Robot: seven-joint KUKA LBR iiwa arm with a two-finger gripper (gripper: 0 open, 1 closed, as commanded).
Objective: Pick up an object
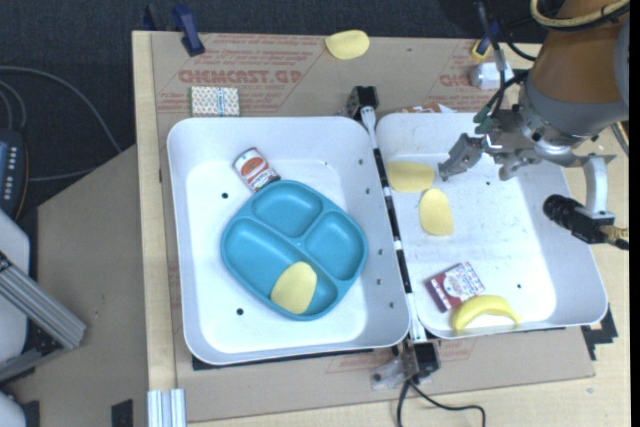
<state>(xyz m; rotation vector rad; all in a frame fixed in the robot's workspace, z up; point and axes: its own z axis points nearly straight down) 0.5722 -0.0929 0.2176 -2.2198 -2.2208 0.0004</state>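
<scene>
Likeliest target — the pale yellow oval piece (pixel 435 212) lying in the right bin (pixel 560 290), upper-left part of its floor, long axis running roughly up-down in the camera view. A flatter yellow piece (pixel 410 176) sits just above it, hard against the divider between the bins.

The claw (pixel 482 158) hangs over the upper half of the right bin. The oval piece lies below and to the left of it as the view shows it, near but not touching; the flatter piece lies to the claw's left. Judgement: the next move calls for a short shift toward the divider, then a descent.

Claw state — fingers spread, two dark tips apart, nothing between them, nothing touched so far as the view tells.

Farther out in the right bin: a small red-and-white packet (pixel 454 284) near the front edge, with a banana (pixel 484 313) just below it, touching or nearly so.

Left bin (pixel 200 245): a blue divided plate (pixel 290 245) carrying a yellow piece (pixel 294 288) in its front compartment; a small can (pixel 256 169) lies beside the plate's upper-left.

On the surface (pixel 160 215) behind the bins, another yellow piece (pixel 347 44).
</scene>
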